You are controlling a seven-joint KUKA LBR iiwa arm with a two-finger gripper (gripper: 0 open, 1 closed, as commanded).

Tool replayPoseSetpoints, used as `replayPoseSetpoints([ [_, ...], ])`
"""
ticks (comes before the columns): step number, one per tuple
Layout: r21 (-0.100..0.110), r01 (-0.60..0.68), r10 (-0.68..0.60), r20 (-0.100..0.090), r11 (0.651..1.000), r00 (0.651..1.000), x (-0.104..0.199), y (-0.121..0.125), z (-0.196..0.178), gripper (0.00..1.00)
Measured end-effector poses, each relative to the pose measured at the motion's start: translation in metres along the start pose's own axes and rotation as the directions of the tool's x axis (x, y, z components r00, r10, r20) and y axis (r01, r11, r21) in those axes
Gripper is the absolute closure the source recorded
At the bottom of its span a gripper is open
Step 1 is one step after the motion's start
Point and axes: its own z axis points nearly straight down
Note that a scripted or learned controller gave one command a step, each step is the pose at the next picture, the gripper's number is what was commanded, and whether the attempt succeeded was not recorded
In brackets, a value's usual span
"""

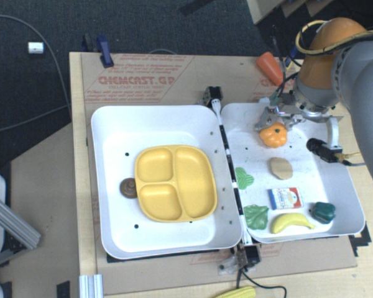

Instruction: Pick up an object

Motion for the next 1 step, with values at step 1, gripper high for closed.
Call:
replayPoseSetpoints([
  [1,0.003,-0.001,0.001,-0.003,1.000,1.000,0.0515,-0.0592,-0.0901,1.00],
])
